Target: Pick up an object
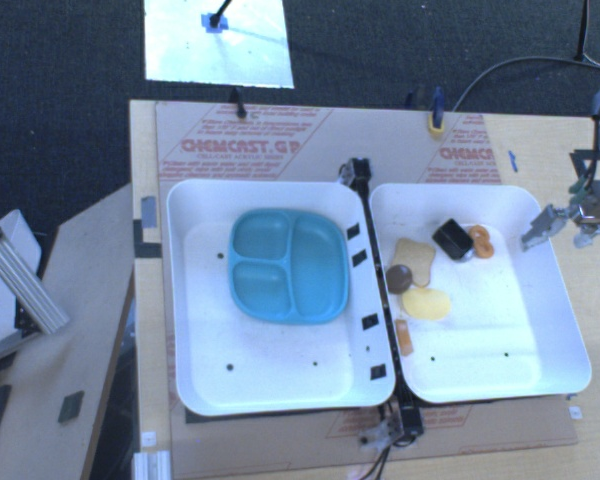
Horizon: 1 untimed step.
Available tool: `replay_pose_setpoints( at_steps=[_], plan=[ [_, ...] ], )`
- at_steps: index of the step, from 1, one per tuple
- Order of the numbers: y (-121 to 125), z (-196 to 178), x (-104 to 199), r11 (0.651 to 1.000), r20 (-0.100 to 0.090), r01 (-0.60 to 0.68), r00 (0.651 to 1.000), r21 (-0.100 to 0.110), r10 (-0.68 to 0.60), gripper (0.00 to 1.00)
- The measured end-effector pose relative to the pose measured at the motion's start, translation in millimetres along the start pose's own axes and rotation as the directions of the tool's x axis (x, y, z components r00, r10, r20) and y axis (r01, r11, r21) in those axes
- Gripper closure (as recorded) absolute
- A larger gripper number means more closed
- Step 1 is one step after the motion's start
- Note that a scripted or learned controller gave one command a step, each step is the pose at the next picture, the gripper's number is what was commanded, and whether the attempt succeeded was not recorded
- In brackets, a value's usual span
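Observation:
The right bin (520, 358) holds a small cluster of objects in its far left part. A black block (452, 238) lies next to an orange ring (479, 242). A tan flat piece (414, 256), a brown round object (398, 278) and a yellow oval object (426, 304) lie close together. A small orange piece (404, 339) rests by the divider. My gripper (558, 222) hangs at the view's right edge, over the right bin's far right rim, well apart from the objects.
The left bin (205, 368) holds a blue divided plate (287, 266). Black clips (363, 258) run along the seam between the bins. Cables (520, 63) lie at the bench's back right. A white sheet (217, 28) lies on the floor behind the bench.

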State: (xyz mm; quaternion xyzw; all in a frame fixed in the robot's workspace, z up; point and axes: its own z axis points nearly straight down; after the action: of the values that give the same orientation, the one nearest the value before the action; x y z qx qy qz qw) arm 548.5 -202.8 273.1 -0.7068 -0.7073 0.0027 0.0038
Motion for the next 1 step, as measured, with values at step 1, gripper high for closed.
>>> replay_pose_setpoints(
  at_steps=[1],
  plan=[
    [2.2,-6.3,0.9,1.0,0.003,0.004,1.0,-0.011,-0.004,0.0]
  ],
)
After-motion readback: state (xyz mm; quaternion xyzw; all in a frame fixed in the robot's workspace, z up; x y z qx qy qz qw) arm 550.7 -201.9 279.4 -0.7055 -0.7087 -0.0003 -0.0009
